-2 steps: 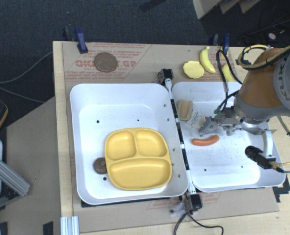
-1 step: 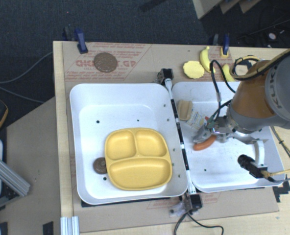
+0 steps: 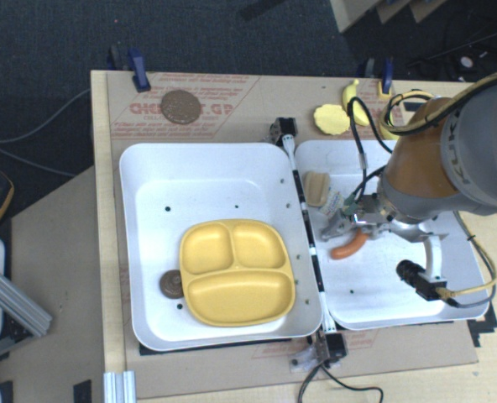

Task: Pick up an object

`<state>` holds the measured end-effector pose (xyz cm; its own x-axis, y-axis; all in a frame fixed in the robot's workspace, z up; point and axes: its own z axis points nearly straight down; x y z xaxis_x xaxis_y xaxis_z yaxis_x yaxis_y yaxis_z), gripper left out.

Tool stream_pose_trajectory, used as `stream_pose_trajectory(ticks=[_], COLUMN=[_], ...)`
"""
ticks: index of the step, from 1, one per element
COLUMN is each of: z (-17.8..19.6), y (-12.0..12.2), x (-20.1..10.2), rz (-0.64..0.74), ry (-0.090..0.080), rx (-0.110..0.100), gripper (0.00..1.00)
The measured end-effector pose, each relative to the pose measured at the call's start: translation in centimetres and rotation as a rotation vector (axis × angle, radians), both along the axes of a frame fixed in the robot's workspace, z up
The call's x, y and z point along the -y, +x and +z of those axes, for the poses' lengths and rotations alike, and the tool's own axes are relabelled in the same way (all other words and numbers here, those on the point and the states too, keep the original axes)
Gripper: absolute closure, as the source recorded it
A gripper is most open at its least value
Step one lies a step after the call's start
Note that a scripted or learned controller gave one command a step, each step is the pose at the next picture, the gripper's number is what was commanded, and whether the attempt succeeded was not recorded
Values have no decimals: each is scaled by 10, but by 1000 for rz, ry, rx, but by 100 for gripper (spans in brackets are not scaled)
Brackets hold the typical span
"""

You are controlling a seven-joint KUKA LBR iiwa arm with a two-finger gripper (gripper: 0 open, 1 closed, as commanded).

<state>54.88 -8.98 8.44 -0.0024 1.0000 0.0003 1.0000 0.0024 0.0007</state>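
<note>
In the right bin [image 3: 400,296] an orange sausage-shaped object [image 3: 347,246] lies near the left wall. My gripper [image 3: 355,222] hangs right above it, under the orange band of the arm [image 3: 416,166]. A tan block [image 3: 317,188] rests at the bin's back left, with a small grey-green piece [image 3: 331,203] beside it. The left bin [image 3: 148,191] holds a yellow divided plate [image 3: 234,270] and a brown round disc [image 3: 172,285] against the plate's left edge.
A yellow object [image 3: 332,118] and a brown disc [image 3: 180,106] lie on the cardboard bench top behind the bins. A black cable with a connector [image 3: 421,280] dangles over the right bin's front. Clamps hold the bins' shared edge.
</note>
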Motion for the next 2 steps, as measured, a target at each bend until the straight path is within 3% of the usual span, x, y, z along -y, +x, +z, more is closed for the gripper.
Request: stream_pose_trajectory(ticks=[1, 2], z=[10, 106], y=[0, 13], x=[1, -76], rz=[-3, 6], ry=[-1, 2], rx=[2, 10], gripper=[100, 100])
